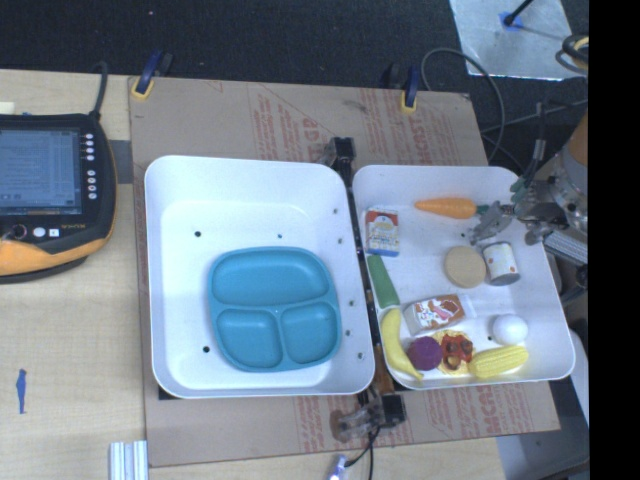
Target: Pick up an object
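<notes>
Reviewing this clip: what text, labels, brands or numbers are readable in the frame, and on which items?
Nothing here reads clearly.
Brown board under the bins: repeated red printing, too blurred to read.
Small carton: red and white label, too small to read.
Packet: red and white print, unreadable.
Small can: label blurred.
Handheld screen unit: lines on the display, too small to read.

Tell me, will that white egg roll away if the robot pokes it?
Probably. The white egg looks round and smooth, so a poke would likely send it rolling. It might stop soon, since the corn lies right beside it.
</notes>
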Controlling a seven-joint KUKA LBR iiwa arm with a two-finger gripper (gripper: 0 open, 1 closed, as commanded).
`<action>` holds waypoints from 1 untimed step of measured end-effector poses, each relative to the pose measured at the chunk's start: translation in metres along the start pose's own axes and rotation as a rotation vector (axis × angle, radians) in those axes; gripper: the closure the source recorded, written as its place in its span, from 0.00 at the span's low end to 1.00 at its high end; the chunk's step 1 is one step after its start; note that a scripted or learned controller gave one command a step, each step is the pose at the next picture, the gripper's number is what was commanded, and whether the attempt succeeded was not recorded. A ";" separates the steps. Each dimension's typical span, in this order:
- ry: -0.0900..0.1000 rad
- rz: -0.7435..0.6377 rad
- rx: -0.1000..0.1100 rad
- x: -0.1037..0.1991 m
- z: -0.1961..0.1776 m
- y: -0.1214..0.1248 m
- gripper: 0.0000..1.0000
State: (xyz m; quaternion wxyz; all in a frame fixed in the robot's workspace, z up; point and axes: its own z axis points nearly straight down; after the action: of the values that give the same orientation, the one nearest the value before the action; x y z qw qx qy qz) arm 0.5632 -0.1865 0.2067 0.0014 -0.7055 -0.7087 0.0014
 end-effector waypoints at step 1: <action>-0.001 -0.002 -0.002 0.050 0.107 0.003 0.00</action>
State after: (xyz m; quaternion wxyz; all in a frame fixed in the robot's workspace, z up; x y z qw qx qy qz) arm 0.5660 -0.1363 0.0994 0.0004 -0.7046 -0.7096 0.0012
